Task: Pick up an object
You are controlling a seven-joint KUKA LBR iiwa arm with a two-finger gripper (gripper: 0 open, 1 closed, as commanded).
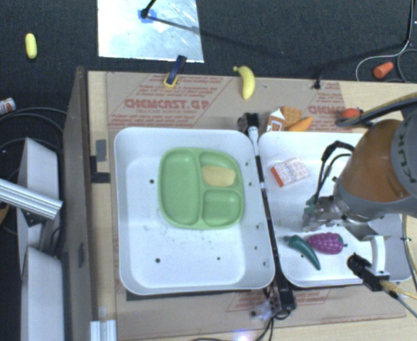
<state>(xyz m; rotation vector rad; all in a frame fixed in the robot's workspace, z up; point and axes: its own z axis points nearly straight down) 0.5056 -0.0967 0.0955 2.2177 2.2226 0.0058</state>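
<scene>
In the right bin [293,190] lie a purple bunch of grapes [327,244], a green pepper-like piece [304,251] and a white and red packet [289,172]. My gripper [320,215] hangs low over the right bin, just above and left of the grapes. The arm's orange band [371,165] and grey wrist cover its upper part. The left bin [194,212] holds a green divided tray [199,189] with a yellow item [219,175] in its upper right compartment.
A banana [246,82], an orange carrot-like piece [299,124] and a small orange object [351,113] lie on the cardboard behind the bins. A black divider [263,197] runs between the bins. Cables trail at the right.
</scene>
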